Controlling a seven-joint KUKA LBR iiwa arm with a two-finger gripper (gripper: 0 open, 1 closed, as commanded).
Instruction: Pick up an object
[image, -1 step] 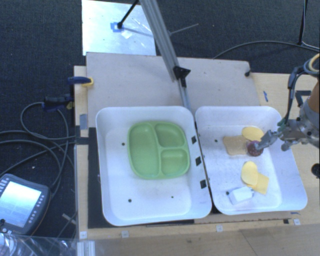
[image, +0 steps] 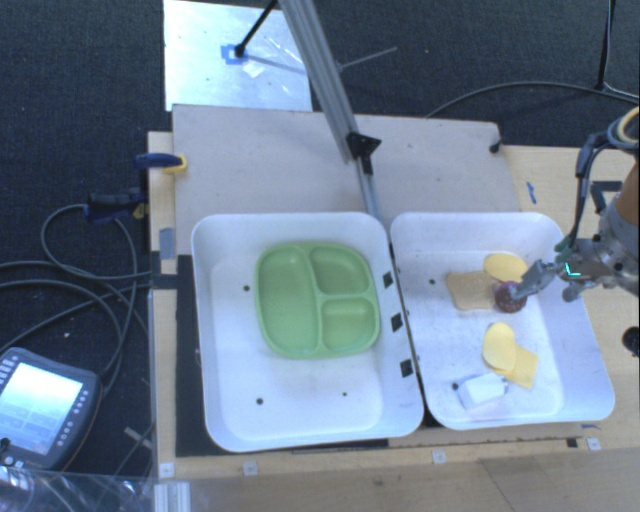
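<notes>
The right bin (image: 580, 385) holds several small objects: a tan flat piece (image: 466, 290), a yellow oval (image: 505, 266), a dark reddish round item (image: 507, 298), a yellow round piece (image: 498, 346) beside a yellow wedge (image: 523, 367), and a white block (image: 482, 389). My gripper (image: 532, 280) reaches in from the right edge, low over the bin, its tip right next to the dark reddish item and the yellow oval. Nothing is visibly held.
The left bin (image: 225, 400) carries a green divided plate (image: 318, 300). A grey metal pole (image: 330, 85) slants down from the top to the gap between the bins. Cables and a teach pendant (image: 40, 405) lie on the floor at left.
</notes>
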